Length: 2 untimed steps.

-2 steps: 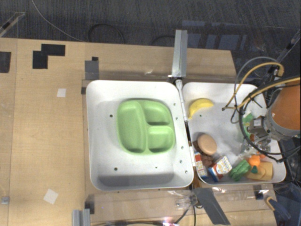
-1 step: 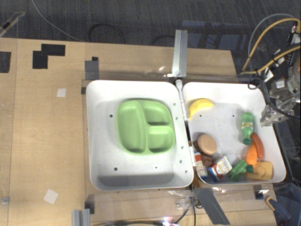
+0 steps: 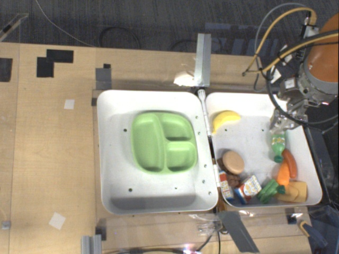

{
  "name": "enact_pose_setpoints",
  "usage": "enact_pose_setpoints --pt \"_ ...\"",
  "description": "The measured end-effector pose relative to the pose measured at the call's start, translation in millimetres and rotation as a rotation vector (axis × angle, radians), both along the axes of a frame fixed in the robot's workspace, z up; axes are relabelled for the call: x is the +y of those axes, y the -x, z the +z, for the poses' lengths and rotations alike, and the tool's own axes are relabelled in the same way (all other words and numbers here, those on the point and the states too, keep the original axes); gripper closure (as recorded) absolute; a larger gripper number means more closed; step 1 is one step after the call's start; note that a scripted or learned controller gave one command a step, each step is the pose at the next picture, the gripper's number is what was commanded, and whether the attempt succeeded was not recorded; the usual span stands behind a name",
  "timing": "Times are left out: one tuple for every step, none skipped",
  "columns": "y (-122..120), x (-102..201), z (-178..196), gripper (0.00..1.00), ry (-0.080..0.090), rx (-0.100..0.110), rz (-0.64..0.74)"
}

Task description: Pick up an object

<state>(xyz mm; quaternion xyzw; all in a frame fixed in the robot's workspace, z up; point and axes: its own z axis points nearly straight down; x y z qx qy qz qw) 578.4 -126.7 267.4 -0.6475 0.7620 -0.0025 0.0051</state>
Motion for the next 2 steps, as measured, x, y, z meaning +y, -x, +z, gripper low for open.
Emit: enact_pose_setpoints --pt "89.7 -7.4 15.8 1.0 0.004 0.002 -0.021" --pt "52.1 -77.2 -78.2 1.0 0.002 0.008 0.242"
